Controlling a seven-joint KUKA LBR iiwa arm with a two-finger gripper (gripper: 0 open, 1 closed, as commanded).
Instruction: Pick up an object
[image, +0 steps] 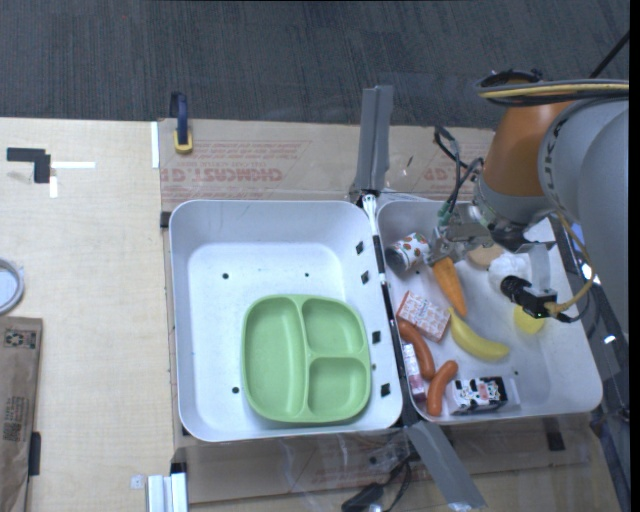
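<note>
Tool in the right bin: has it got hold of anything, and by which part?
Cannot be told. The tool sits low over the carrot's upper end in the right bin, with the contact itself hidden.

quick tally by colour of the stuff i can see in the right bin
Orange or red: 3 - carrot, sausage, sausage
Yellow: 2 - banana, yellow piece
White, printed: 2 - packet, black-and-white box
Silver: 1 - can
Total: 8 visible; the arm hides part of the bin.
</note>
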